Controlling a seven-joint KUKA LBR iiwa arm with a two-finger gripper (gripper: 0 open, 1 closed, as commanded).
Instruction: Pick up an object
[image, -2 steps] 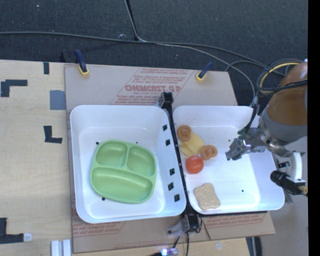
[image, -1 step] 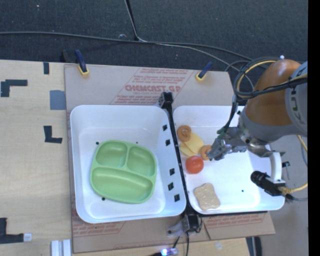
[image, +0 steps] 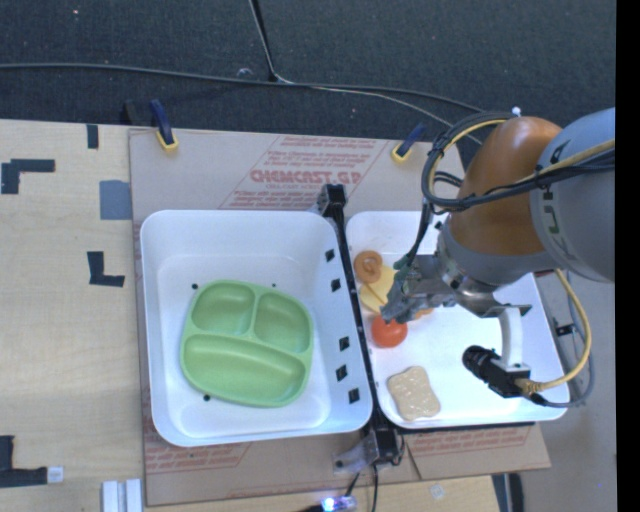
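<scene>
My gripper (image: 403, 300) reaches down into the left part of the right bin (image: 545, 330), just over a red-orange object (image: 389, 332) and beside a yellow piece (image: 374, 294). An orange-tan ring-shaped item (image: 368, 265) lies a little farther back near the divider. A beige, cracker-like piece (image: 413, 392) rests near the bin's front wall. The arm's body hides the back of this bin.
The left bin (image: 160, 250) holds a green divided tray (image: 246, 342). A black divider with clips (image: 345, 300) runs between the bins. Black and yellow cabling (image: 500, 372) hangs over the right bin's front right. Blue-yellow clamps (image: 163, 128) grip the board's far edge.
</scene>
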